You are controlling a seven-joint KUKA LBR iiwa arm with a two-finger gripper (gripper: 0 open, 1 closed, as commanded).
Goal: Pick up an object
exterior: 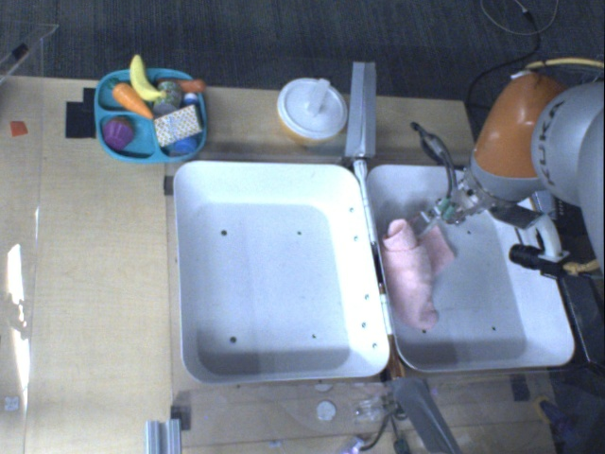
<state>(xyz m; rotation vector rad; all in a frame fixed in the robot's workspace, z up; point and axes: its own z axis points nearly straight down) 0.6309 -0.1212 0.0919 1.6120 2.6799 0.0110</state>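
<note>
I'm looking down on the table (85, 282) now, two shallow white bins side by side, and the arm (529, 140) is in from the right, its orange band sitting above the upper right corner of the right bin (529, 343). The gripper (444, 212) is down low inside that bin, near its upper middle, right at the top edge of the pink cloth (414, 270). That cloth is the one thing in there: a soft pink bundle lying along the bin's left wall, running from about the bin's middle height down toward the lower left, with a rolled end at the upper left and a looser flap on the right reaching up toward the gripper. The gripper looks to be touching or just over that flap, but from this slant it's too small and cluttered for me to say how wide it stands or whether any cloth is caught in it, so I cannot tell. The left bin (274, 183) sits hard against the right one. Beyond the bins, at the far edge of the table, I've got a blue tray (106, 148) of toy food to the left and a white lidded tub (312, 109) near the middle.
</note>
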